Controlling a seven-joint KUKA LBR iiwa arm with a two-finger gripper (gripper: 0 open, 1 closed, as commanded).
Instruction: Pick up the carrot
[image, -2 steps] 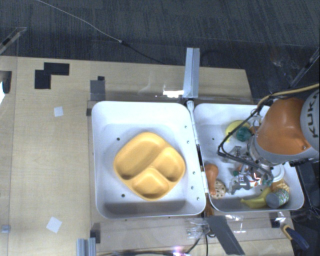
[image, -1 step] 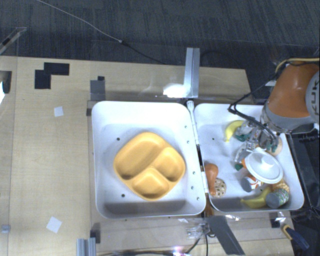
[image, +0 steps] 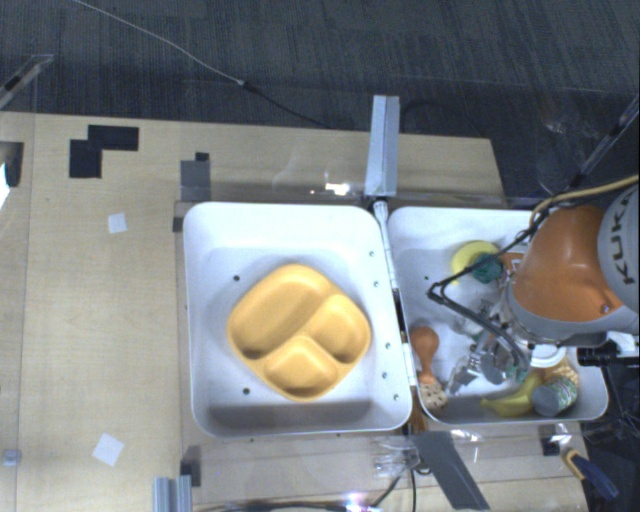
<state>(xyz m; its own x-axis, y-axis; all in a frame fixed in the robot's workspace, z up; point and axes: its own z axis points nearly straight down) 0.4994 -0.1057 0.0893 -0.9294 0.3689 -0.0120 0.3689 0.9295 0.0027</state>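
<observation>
Camera view: gripper (image: 478, 368), grasp state unclear, hovers just right of carrot (image: 426, 352) against right bin's (image: 420, 240) left wall.

Yellow plate (image: 298, 328); 2 white bins (image: 210, 300); orange carrot (image: 425, 348); yellow banana (image: 508, 402); orange wrist band (image: 565, 265).

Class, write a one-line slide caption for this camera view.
Robot hand low in the right bin beside the carrot; yellow divided plate in the left bin.

Grey arm (image: 622, 245) with orange band (image: 565, 270), black cables (image: 470, 300), metallic jaws.
</observation>
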